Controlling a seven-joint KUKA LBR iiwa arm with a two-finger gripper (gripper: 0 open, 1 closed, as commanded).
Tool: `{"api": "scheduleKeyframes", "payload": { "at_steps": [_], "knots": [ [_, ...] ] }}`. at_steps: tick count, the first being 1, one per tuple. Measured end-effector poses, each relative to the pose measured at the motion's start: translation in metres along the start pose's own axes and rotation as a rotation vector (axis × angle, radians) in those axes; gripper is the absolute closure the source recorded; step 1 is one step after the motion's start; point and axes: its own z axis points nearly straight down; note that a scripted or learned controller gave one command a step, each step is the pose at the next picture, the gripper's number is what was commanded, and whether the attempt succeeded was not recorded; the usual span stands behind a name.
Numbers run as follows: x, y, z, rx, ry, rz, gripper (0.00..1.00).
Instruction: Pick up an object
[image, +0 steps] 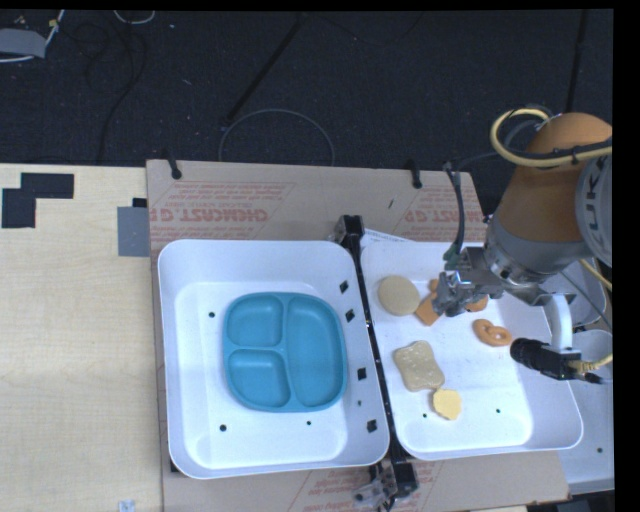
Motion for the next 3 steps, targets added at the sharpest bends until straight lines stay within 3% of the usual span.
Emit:
{"api": "scheduleKeyframes", "payload": {
  "at_steps": [3],
  "knots": [
    [0.152, -0.009, -0.016, -0.001, -0.001, -0.001, 1.00]
  ]
}}
